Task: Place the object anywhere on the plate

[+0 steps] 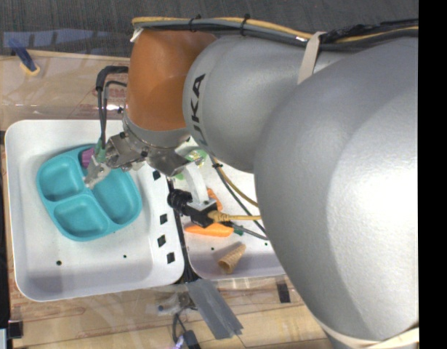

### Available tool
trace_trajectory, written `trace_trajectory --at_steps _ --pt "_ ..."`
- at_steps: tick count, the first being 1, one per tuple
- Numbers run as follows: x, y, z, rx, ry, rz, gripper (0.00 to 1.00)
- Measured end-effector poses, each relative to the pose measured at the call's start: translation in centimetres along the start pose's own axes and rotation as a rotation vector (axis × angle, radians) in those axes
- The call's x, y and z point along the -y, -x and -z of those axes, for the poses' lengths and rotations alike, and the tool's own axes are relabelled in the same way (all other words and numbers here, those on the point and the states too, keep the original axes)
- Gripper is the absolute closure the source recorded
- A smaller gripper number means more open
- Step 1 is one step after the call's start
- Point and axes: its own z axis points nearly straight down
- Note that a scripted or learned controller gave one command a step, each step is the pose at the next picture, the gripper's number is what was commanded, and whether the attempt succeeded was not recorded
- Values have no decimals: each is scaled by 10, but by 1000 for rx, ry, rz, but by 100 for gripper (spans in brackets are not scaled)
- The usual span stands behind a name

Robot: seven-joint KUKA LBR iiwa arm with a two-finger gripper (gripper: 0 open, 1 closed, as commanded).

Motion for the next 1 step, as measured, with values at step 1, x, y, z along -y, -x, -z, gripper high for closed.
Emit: trace_trajectory --at_steps 1 --pt "59 -19 76 1 5 232 0"
